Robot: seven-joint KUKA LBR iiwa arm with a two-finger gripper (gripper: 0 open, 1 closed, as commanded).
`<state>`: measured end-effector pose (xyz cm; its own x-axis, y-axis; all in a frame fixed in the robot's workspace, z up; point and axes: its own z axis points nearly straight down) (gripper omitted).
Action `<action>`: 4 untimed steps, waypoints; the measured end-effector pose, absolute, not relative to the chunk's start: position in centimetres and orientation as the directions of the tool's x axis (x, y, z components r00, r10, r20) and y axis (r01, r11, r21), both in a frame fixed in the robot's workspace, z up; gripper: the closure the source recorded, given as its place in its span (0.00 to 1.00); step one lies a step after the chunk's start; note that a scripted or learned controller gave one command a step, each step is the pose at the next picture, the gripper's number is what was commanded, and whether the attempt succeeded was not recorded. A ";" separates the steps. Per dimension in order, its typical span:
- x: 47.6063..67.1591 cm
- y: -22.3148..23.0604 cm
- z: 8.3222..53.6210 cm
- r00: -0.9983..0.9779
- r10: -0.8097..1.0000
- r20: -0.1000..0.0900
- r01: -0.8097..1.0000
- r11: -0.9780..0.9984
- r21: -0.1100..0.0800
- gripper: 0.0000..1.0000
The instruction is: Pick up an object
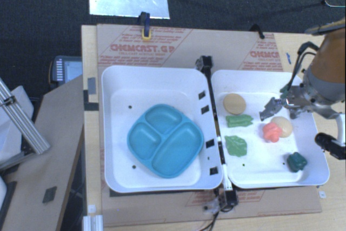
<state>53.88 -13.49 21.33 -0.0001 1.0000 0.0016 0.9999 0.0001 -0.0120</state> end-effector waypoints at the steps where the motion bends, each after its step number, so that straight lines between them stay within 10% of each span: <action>1: 54.2 -13.5 22.0 -0.003 1.000 0.000 1.000 0.003 0.001 0.00; 4: 53.8 -14.1 8.3 -0.001 1.000 0.001 1.000 0.001 -0.001 0.00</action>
<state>53.78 -14.08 8.25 -0.0014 1.0000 0.0006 1.0000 0.0014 -0.0012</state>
